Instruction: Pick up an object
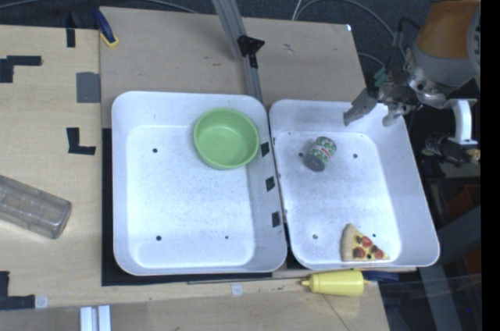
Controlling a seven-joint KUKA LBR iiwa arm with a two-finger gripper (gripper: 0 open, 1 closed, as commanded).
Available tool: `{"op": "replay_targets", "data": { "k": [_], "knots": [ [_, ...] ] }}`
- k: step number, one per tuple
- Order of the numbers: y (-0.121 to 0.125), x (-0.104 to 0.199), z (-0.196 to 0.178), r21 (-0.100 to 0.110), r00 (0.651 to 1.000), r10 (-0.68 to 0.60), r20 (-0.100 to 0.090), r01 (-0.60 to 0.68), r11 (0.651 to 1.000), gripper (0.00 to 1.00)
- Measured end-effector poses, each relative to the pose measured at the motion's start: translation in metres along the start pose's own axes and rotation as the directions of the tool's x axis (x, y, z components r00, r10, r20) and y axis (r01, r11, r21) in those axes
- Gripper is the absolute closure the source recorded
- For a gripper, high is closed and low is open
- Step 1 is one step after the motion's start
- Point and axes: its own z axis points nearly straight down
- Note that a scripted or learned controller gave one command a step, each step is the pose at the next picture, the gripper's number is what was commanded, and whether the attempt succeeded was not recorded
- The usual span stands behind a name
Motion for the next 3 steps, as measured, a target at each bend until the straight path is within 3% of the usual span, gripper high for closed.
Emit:
{"op": "replay_targets", "data": {
  "k": [1, 2, 3],
  "knots": [
    [0.0, 0.0, 0.0, 0.0, 1.0, 0.0, 0.0, 0.0, 1.0, 0.0],
    [-0.001, 0.003, 0.065, 0.007, 1.0, 0.0, 0.0, 0.0, 1.0, 0.0],
    [0.001, 0.012, 0.109, -0.006, 1.0, 0.002, -0.001, -0.002, 1.0, 0.0]
  ]
}}
